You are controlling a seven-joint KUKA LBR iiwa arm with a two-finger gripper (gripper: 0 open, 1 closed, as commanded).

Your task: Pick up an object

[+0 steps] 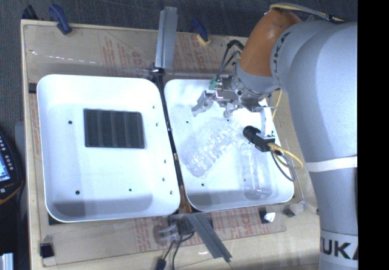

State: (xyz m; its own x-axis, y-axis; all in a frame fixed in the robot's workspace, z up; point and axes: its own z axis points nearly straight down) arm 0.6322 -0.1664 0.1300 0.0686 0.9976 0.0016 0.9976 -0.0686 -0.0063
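I see the gripper (pixel 214 106) hanging over the back of the right bin (pixel 182 95), its fingers spread apart with nothing between them. Just below it lies a clear plastic bottle (pixel 209 147) on its side, and further to its lower right a second clear bottle (pixel 255 171). Off to its left, the left bin (pixel 55 141) holds a dark ribbed block (pixel 114 128)

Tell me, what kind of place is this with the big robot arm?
Probably a robot lab or test bench. A grey arm reaches over two white bins fixed on a wooden board with blue clamps. Clear plastic bottles lie in the right bin for it to practise grabbing.
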